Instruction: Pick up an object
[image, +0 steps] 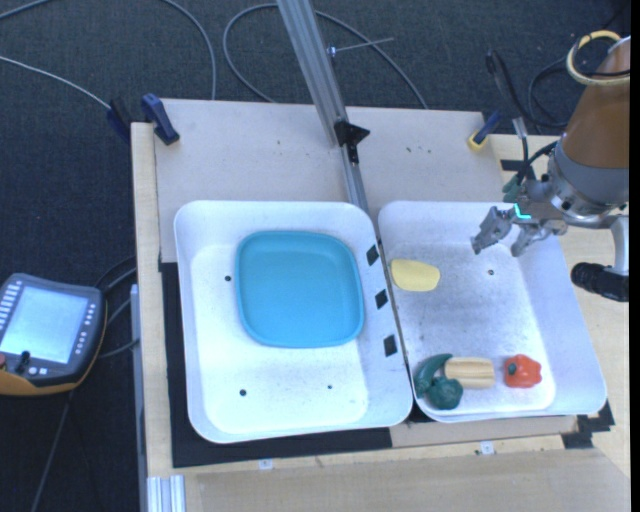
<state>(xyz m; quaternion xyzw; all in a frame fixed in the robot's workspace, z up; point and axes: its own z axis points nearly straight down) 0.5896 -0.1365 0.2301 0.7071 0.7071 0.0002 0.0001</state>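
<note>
The fingers (509, 236) are spread apart and grasp nothing; they hang over the upper part of the right bin (560, 300), near its far wall. The grey arm (600, 150) with its orange band enters from the right. Inside the right bin, a yellow object (415, 275) lies at the left wall, well apart from the fingers. Along the near wall lie a green object (438, 382), a tan block (470, 372) touching it, and a red object (521, 371) just beside the block. The left bin (210, 390) carries a blue plate (300, 288). Both bins rest on the surface (260, 150). A handheld pendant (45, 330) lies at the far left.
</note>
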